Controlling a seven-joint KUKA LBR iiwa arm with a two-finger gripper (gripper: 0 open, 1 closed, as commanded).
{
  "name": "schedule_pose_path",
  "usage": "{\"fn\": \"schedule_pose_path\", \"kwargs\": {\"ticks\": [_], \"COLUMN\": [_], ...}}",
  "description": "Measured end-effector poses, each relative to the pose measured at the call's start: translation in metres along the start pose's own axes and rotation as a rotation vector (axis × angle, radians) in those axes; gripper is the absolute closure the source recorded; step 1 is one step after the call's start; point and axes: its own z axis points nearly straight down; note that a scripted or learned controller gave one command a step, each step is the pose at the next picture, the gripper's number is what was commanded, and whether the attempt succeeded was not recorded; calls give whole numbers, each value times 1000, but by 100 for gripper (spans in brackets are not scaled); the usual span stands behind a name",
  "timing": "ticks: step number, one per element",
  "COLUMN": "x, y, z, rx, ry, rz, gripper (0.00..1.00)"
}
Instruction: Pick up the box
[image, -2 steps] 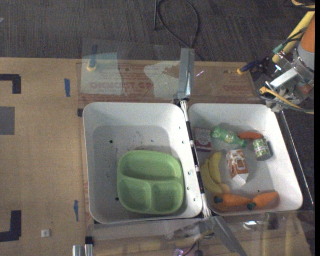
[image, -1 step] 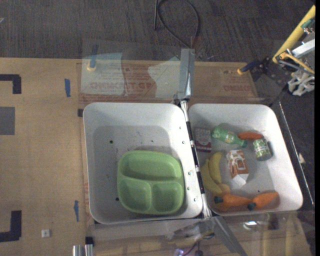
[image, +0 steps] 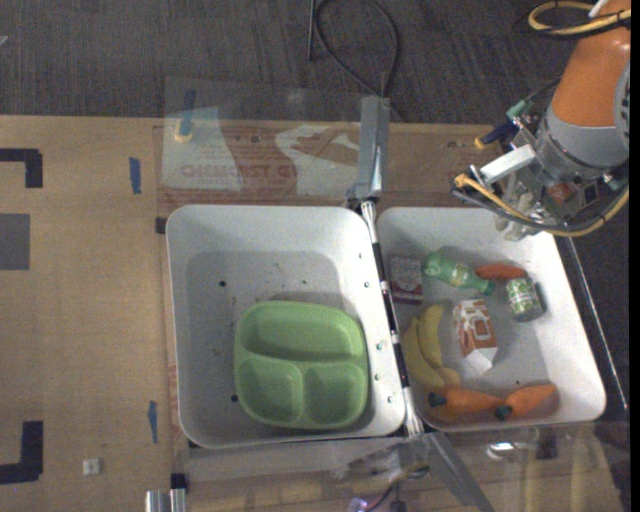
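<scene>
Two orange carrots (image: 492, 402) lie along the lower edge of the right white bin (image: 573, 330), a third (image: 499, 271) higher up. One small white-and-orange box (image: 476, 328) rests mid-bin, between two yellow bananas (image: 428, 347) and one green can (image: 522, 298), below one green bottle (image: 455, 271). One green divided plate (image: 300, 364) occupies the left bin (image: 200, 300). Gripper (image: 522, 218), upper right, above the bin's rim, grip state unreadable.

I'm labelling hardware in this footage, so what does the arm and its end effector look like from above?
The arm has a rounded orange section over a grey wrist. Yellow and black cables loop around it, with small blue and red touches by the wiring. A pale white-grey bracket juts out to the side. The end effector beneath is a cluttered dark and metallic cluster, too blurred for finer detail.
</scene>
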Motion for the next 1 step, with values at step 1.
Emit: {"fn": "schedule_pose_path", "kwargs": {"ticks": [1], "x": [8], "y": [18], "z": [36], "rx": [1], "ry": [-1], "rz": [50], "gripper": [100]}}
